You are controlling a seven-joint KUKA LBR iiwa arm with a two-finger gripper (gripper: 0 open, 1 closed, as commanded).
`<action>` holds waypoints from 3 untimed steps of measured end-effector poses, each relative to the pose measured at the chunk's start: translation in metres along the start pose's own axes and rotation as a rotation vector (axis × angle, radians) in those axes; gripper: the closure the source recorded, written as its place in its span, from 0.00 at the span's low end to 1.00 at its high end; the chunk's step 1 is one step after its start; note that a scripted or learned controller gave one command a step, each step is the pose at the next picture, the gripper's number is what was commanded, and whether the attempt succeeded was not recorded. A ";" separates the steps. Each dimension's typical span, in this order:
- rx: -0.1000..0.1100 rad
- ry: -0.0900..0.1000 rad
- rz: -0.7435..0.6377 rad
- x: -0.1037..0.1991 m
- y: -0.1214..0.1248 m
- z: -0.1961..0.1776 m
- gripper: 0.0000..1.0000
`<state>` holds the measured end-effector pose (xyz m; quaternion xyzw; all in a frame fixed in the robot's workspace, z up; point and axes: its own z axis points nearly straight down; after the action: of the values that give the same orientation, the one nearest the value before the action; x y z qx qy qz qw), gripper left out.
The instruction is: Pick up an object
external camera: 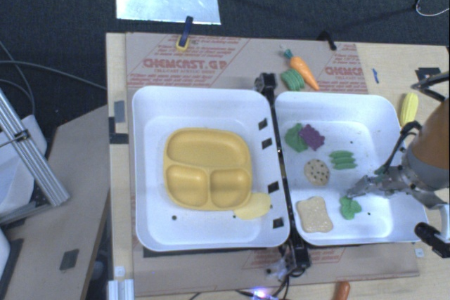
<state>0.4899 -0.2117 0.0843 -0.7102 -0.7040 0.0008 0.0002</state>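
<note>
My fingers (364,186) spread wide, holding nothing, low in the right bin (383,109) near its front edge, just above a knobbly green broccoli piece (349,207) beside flat toast (314,214).

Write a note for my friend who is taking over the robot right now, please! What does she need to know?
Gripper: low inside the right white bin, next to the small green broccoli-shaped toy. I cannot tell whether it is open or shut, and nothing shows held.

Things in the right bin: the broccoli toy, a tan toast-shaped slice, a round speckled cookie, a green pea pod, purple grapes beside a green leafy piece.

Left white bin: a yellow divided plastic tray and a flat yellow piece.

Done: nothing lifted yet.
Left: grasp one object and raise it.
</note>
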 end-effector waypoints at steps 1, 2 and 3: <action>-0.007 -0.001 -0.014 0.006 0.037 -0.002 0.00; -0.023 -0.004 -0.019 0.038 0.075 -0.166 0.00; -0.020 0.000 -0.021 0.101 0.082 -0.298 0.00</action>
<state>0.5728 -0.1111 0.3824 -0.7026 -0.7116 -0.0061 -0.0071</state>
